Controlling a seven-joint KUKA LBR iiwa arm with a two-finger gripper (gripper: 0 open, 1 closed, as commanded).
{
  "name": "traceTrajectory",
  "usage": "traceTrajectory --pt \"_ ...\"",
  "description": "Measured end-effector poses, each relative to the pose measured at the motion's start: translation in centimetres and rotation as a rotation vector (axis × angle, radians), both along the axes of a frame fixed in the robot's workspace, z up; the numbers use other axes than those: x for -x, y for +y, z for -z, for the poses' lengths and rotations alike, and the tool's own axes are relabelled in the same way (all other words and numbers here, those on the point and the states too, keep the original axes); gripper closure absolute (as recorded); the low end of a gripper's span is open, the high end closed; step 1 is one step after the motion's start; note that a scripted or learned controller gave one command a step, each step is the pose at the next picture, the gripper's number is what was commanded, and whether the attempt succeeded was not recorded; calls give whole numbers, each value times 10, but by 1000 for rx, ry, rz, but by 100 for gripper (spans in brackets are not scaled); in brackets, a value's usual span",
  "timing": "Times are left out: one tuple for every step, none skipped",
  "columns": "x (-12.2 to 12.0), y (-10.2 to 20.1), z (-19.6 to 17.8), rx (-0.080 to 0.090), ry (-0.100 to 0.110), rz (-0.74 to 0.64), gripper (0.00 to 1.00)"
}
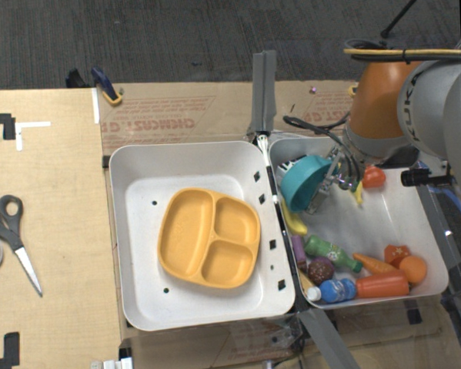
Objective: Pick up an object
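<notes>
My gripper (328,184) reaches into the back of the right bin (425,224), under the orange-banded wrist (380,102). A teal cup (301,181) hangs tilted at the bin's back left, and the fingers are closed on its rim. Below it lie a yellow banana (294,221), a green bottle (330,252), a dark red ball (321,270), a blue-capped bottle (334,292), a red-orange cylinder (382,286), a carrot (373,263), an orange (412,269) and a red piece (396,253). A red tomato (373,178) sits just right of the gripper.
The left bin (133,247) holds a yellow divided plate (209,237). Scissors (14,237) lie on the bench at the far left. A grey divider (263,93) stands between the bins at the back.
</notes>
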State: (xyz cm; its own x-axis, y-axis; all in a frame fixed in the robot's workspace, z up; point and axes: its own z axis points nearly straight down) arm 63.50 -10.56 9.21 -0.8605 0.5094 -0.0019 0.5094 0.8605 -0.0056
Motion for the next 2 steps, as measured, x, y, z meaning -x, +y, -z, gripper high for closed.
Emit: traceTrajectory --pt "29 -84 -2 -3 -5 -72 0" --pt "-1 -14 0 -4 -1 110 0"
